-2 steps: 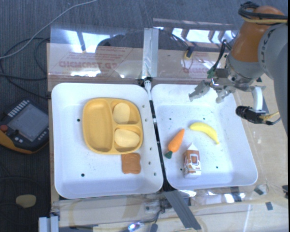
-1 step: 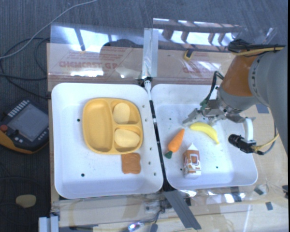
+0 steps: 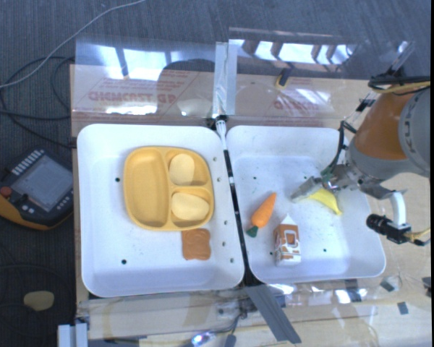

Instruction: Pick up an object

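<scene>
A carrot (image 3: pixel 262 212) and carton (image 3: pixel 287 243) are seen left of the gripper (image 3: pixel 315 189), whose fingers are spread beside a banana (image 3: pixel 328 199) in the right bin (image 3: pixel 362 262); grey carpet (image 3: pixel 29 35) is seen around.

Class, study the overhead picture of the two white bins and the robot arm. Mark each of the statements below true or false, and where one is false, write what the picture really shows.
1. The carrot lies in the right bin. True.
2. The yellow divided tray sits in the right bin. False: it sits in the left bin.
3. The small carton lies in the same bin as the carrot. True.
4. The gripper is over the left bin. False: it is over the right bin, beside the banana.
5. The brown flat piece lies inside the tray. False: it lies on the left bin's floor, just outside the tray's near edge.
</scene>
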`<action>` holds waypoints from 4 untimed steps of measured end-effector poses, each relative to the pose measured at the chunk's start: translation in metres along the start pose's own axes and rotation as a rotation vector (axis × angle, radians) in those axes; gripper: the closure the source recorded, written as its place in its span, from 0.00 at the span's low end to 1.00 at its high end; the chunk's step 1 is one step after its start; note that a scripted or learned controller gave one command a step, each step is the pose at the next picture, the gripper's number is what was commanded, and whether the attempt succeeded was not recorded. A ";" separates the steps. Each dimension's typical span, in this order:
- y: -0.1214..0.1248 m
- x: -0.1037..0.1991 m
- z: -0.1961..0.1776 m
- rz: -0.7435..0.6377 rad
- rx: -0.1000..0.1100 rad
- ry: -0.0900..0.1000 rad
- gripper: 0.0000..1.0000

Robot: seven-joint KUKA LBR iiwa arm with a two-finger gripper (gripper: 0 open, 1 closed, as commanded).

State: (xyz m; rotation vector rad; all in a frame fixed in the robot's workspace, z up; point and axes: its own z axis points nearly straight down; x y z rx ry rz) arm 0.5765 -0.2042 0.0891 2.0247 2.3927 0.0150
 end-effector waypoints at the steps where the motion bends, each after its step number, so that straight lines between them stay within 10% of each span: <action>1: -0.001 -0.001 -0.005 0.001 0.008 0.002 1.00; 2: -0.027 0.052 -0.151 0.236 0.023 -0.002 1.00; 3: -0.043 0.077 -0.048 0.190 0.024 0.002 1.00; 4: -0.006 0.151 -0.145 0.234 0.023 -0.002 1.00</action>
